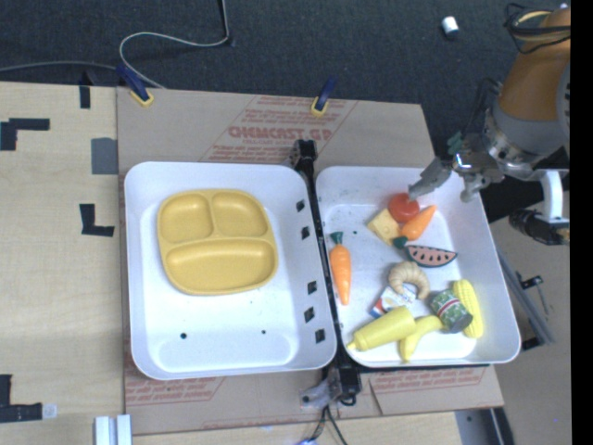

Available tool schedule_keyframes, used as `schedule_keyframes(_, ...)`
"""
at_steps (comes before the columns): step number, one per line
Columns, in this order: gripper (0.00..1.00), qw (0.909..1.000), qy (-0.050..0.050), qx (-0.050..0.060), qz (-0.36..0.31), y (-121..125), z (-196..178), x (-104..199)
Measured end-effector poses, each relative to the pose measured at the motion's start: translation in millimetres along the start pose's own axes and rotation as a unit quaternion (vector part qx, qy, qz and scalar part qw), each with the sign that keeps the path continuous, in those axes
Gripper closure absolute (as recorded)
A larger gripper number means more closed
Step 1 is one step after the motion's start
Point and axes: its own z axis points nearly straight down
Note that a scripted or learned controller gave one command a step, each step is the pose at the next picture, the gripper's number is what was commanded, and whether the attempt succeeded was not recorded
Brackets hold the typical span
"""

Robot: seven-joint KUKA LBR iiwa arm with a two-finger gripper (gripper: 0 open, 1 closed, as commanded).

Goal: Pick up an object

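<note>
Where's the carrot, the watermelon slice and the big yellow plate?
carrot (341, 273), camera view, middle of its orange body.
watermelon slice (431, 255), camera view, its red flesh.
yellow plate (219, 260), camera view, floor of its large lower compartment.

The tool (448, 178) hangs over the right bin (500, 286), above toy food; the left bin (139, 276) holds a yellow tray (219, 240).
</note>
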Motion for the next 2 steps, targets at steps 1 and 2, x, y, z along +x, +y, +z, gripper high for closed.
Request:
schedule_keyframes(1,0.0,1.0,0.001,0.002,0.0,-18.0,116.7,-18.1)
schedule_keyframes(2,0.0,1.0,-0.001,-0.001,0.0,-17.6,147.4,-14.6)
